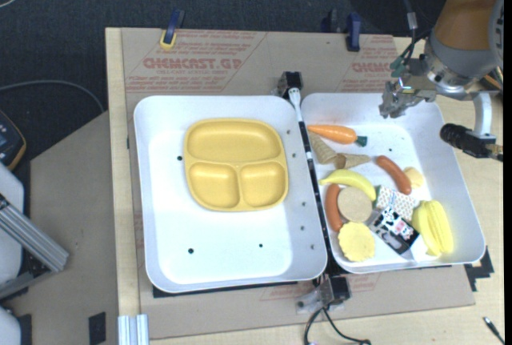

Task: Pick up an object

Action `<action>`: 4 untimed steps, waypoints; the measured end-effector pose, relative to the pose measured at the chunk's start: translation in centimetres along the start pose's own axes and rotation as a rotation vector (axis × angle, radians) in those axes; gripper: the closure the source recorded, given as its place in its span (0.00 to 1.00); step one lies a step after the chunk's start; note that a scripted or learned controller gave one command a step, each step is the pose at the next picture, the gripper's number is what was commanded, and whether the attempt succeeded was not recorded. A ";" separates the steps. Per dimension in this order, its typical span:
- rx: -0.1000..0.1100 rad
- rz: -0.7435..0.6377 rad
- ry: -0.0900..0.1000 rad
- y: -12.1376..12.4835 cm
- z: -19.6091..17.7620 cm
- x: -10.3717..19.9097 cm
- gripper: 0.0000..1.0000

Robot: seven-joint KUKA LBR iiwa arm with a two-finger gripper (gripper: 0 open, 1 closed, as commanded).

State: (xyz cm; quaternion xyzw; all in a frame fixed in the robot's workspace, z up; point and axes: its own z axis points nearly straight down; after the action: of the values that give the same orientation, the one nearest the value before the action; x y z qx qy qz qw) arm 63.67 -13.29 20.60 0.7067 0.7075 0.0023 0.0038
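Carrot (332, 132) left of, below gripper (394, 106)

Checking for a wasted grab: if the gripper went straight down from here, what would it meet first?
Probably bare floor at the right bin's far end; the gripper hangs up-right of the carrot, though depth is unclear.

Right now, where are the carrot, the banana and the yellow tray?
carrot (332, 132), camera view, middle of its orange body
banana (350, 180), camera view, middle of its curve
yellow tray (236, 142), camera view, large top compartment

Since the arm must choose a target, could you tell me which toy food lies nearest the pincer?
The carrot, orange with a green tip, lies closest to the pincer; the sausages and banana sit lower.
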 end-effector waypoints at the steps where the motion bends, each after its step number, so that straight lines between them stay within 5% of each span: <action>1: 0.004 0.000 0.001 0.1 -2.1 0.0 1.00; 2: 0.010 -0.003 0.004 0.5 -1.1 5.1 1.00; 4: 0.012 0.000 0.003 -0.4 -1.4 7.2 1.00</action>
State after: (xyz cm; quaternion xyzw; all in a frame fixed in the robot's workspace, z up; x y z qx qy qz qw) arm 63.20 -6.08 21.94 0.7068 0.7074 -0.0009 -0.0012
